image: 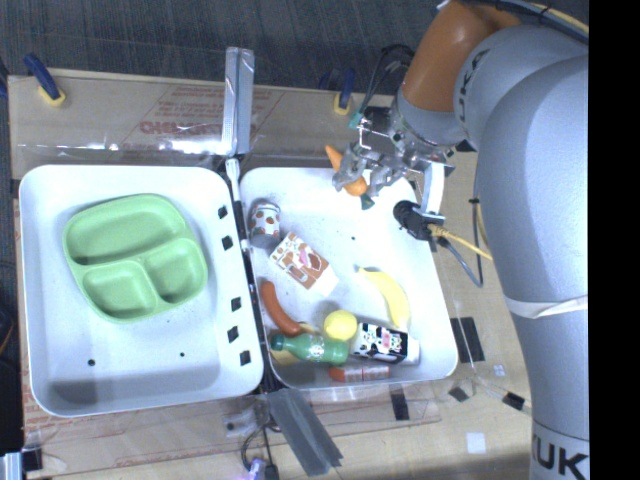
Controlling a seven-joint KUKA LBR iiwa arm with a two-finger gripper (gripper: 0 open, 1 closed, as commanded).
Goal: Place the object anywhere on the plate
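A green divided plate (135, 254) lies in the left white bin (60, 388). My gripper (362, 180) hangs over the back edge of the right bin (440, 358). It is shut on a small orange carrot-like object (345, 171), whose pointed tip sticks out toward the upper left, above the bin's rim. The plate is well to the left of the gripper, across the divider between the bins.
In the right bin lie a brown and white can (263, 220), a snack packet (301, 260), a banana (388, 296), a sausage (278, 309), a lemon (340, 324), a green bottle (300, 346) and a black and white carton (381, 343). A metal post (238, 98) stands behind the divider.
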